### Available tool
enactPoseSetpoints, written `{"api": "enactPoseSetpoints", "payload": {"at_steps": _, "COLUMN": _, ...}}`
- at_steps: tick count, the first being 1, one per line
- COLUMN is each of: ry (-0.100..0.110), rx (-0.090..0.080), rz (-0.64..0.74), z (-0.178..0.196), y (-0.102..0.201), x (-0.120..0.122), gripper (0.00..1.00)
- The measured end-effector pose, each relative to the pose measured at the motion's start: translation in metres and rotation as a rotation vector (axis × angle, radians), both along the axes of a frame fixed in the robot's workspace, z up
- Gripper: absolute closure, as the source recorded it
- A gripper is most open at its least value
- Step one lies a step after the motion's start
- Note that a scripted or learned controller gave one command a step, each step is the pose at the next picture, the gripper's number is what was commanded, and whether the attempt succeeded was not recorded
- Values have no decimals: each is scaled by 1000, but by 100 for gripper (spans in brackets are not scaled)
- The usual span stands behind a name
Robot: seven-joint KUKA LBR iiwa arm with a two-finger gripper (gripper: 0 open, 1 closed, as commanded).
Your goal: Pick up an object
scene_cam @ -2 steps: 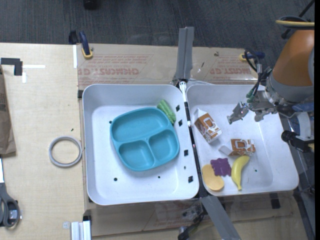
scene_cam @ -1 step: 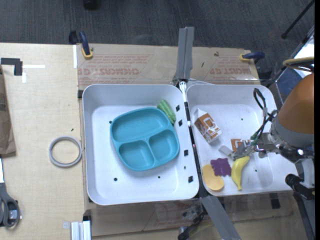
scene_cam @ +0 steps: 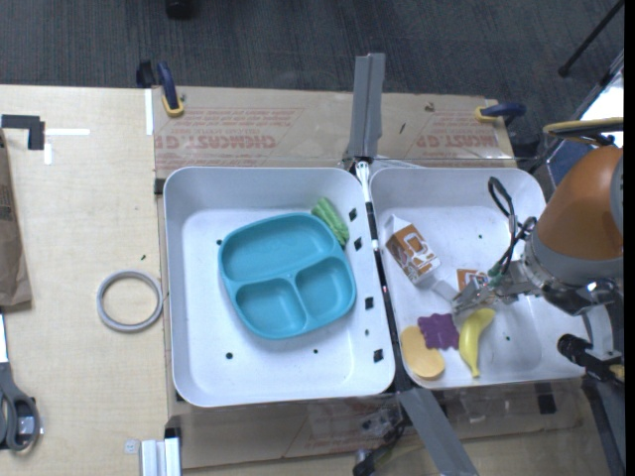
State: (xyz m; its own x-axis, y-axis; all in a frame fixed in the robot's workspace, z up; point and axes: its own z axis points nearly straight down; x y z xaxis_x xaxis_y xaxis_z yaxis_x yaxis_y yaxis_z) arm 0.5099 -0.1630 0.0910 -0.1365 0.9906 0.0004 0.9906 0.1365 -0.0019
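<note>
We see a pale wooden bench (scene_cam: pixel 79 216) carrying two white bins (scene_cam: pixel 189 296), a grey tape ring (scene_cam: pixel 129 299) and scissors (scene_cam: pixel 17 416).

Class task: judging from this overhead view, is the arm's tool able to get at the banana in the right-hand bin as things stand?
Probably yes. The tool hangs just above the banana, whose top is uncovered; the purple toy merely sits beside it.
</note>
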Motion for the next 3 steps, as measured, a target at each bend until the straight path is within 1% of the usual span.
{"api": "enactPoseSetpoints", "payload": {"at_steps": 1, "ry": 1, "rx": 0, "rz": -50, "z": 0, "y": 50, "x": -21, "gripper": 0}}
{"api": "enactPoseSetpoints", "payload": {"at_steps": 2, "ry": -3, "rx": -1, "rz": 24, "z": 1, "y": 62, "x": -32, "gripper": 0}}
{"api": "enactPoseSetpoints", "payload": {"at_steps": 3, "ry": -3, "rx": -1, "rz": 25, "z": 1, "y": 62, "x": -32, "gripper": 0}}
